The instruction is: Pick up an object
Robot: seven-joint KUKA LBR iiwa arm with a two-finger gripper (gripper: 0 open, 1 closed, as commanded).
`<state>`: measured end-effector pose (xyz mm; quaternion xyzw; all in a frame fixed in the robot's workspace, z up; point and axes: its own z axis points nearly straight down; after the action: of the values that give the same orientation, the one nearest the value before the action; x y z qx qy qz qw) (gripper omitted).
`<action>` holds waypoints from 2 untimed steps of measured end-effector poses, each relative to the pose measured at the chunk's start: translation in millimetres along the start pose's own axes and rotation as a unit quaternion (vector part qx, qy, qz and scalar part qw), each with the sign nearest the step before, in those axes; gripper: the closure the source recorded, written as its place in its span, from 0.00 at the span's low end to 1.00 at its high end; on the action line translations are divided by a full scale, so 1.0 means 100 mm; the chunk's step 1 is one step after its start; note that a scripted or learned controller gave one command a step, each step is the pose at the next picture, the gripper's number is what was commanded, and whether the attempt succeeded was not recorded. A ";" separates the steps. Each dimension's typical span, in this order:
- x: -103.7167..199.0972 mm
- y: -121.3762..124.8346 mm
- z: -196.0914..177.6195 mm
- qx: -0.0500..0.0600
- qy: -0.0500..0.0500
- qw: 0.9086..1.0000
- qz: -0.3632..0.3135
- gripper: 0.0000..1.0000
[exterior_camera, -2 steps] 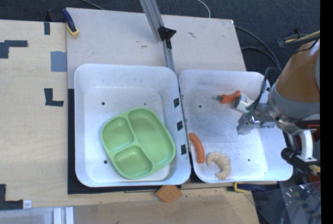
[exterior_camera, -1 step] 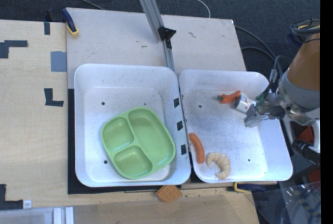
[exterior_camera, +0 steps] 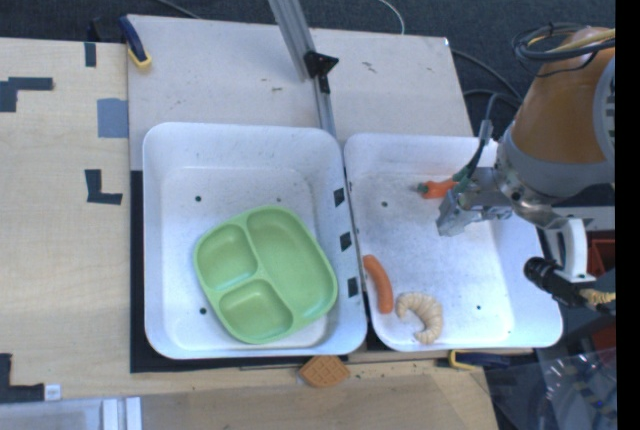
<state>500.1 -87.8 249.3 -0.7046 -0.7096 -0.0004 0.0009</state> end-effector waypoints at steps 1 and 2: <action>0.49 0.01 0.12 0.001 0.000 1.000 0.000 1.00; 1.13 0.10 0.15 0.001 0.000 1.000 -0.001 1.00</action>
<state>508.8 24.9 234.5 -0.7041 -0.7101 0.0004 0.0017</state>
